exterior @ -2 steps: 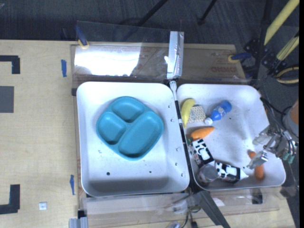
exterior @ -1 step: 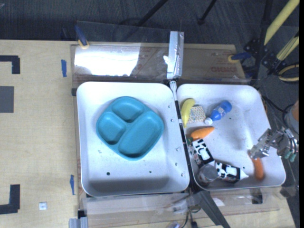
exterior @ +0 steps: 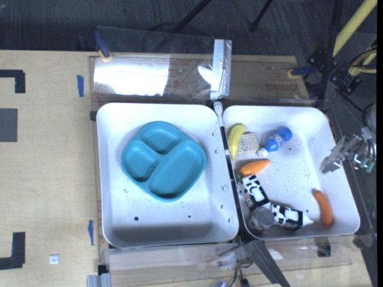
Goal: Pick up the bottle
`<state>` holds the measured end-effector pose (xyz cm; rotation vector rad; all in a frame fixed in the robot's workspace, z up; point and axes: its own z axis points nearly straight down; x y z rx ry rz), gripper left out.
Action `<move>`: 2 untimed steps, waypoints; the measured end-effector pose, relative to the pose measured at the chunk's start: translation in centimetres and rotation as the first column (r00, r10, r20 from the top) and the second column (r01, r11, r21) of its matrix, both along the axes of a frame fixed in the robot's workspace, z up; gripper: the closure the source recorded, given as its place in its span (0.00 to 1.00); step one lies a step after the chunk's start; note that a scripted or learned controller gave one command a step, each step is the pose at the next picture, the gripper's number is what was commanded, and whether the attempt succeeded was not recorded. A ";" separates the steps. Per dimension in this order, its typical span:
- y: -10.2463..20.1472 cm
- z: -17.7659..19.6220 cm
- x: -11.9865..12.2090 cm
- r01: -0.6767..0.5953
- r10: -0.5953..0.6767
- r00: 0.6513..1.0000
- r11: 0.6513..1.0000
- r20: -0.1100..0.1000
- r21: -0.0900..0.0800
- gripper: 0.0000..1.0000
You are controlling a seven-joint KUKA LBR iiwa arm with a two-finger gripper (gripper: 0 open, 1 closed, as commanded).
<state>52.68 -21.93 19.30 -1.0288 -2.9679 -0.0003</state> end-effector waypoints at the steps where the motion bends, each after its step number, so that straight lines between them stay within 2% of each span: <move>1: -0.4 -10.6 -4.4 -0.301 0.301 0.954 0.954 0.004 0.000 1.00; 2: -0.4 -10.6 -4.2 -0.749 0.749 0.662 0.662 0.007 -0.011 1.00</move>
